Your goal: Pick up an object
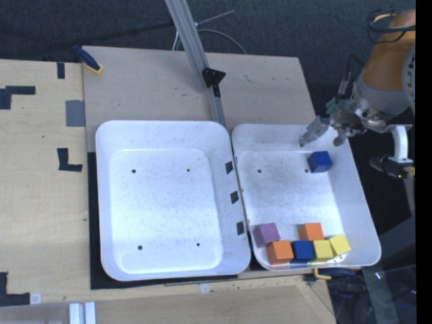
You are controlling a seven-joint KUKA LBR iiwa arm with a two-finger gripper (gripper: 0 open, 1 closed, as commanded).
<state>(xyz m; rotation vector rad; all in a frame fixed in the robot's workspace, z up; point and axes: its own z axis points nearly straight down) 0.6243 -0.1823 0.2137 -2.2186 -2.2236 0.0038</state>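
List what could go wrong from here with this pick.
1. The lone blue cube sits near the right bin's far wall; the end effector, hovering above that rim, may strike it when descending.
2. The cluster at the near wall is tightly packed, leaving fingers little room.

Pale wooden bench (169,86) on dark carpeted floor (81,12).

Wood bench (135,90) w/ two white bins (108,140) side by side on black mat (92,248).
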